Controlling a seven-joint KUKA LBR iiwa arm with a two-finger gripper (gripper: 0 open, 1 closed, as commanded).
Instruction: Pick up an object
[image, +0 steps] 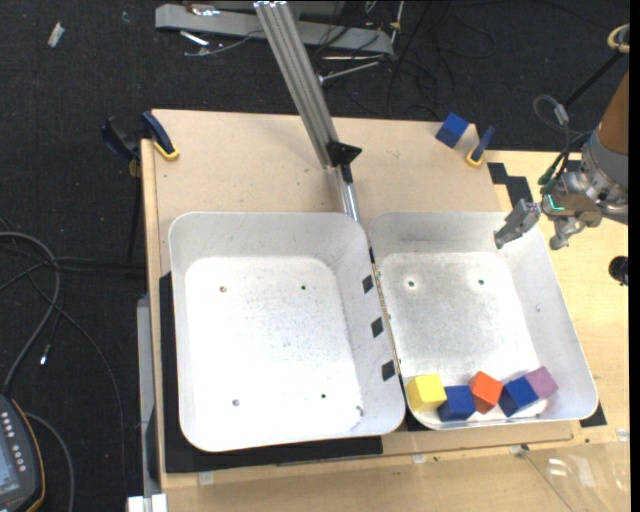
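The gripper (540, 226), jaws apart and holding nothing, hovers over the right bin's (560, 300) far corner, well apart from the blocks (484, 392); approach comes next.

Even, bright overhead light; we see soft shadows
White bins (270, 235) glare mildly; grain and slight blur toward nine o'clock

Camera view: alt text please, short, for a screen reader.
The gripper hangs open over the right bin's far right rim, holding nothing. Five blocks, yellow, blue, orange, blue and purple, cluster along its near edge.
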